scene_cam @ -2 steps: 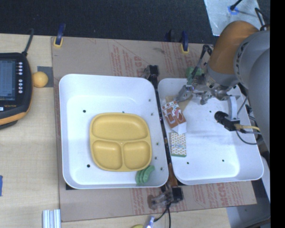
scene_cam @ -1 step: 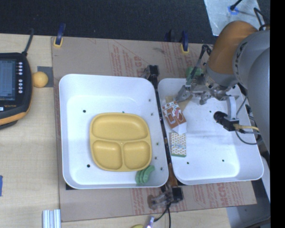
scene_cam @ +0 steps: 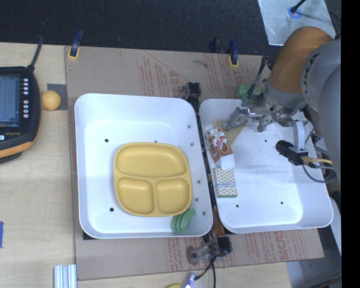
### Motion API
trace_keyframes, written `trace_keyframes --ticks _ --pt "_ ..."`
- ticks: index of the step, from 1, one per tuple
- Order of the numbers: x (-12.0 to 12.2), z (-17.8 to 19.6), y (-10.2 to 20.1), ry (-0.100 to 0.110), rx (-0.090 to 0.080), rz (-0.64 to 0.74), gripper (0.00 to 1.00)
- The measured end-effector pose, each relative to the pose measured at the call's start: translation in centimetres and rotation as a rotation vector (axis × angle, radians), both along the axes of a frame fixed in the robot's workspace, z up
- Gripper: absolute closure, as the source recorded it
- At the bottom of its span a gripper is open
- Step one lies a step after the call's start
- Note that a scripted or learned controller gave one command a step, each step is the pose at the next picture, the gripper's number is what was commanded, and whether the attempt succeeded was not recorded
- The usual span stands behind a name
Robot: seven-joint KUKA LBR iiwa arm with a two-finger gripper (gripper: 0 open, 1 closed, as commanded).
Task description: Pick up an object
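Observation:
My gripper (scene_cam: 247, 123) hangs over the back left part of the right bin (scene_cam: 288, 218), open, with nothing between its fingers. Just to its left a brown and red snack packet (scene_cam: 218, 144) lies against the bin's left wall. A pale green patterned packet (scene_cam: 225, 182) lies in front of that one. In the left bin (scene_cam: 93, 161) rests a yellow divided plate (scene_cam: 151, 179), with a small green object (scene_cam: 183, 221) at its front right corner.
A black and orange teach pendant (scene_cam: 9, 113) and a yellow ball (scene_cam: 50, 99) sit on the bench at the left. Clamps (scene_cam: 232, 48) hold the cardboard at the back. A small green item (scene_cam: 243, 92) lies behind the right bin. Black cables (scene_cam: 297, 153) trail from the wrist.

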State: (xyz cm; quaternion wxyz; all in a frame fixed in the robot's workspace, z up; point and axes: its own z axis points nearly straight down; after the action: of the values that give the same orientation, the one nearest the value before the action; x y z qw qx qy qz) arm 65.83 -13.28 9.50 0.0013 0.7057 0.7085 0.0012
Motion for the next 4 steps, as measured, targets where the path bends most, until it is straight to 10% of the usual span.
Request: trace_keyframes --ticks 1,2,3,4 --pt "0.1 1.1 0.0 -0.001 -0.001 0.002 1.00" --pt "-0.2 1.2 4.1 0.009 0.000 0.002 1.00" --pt "-4.2 9.8 9.8 0.006 0.000 0.001 1.00" --pt "-4.2 9.7 9.7 0.007 0.000 0.001 0.00"
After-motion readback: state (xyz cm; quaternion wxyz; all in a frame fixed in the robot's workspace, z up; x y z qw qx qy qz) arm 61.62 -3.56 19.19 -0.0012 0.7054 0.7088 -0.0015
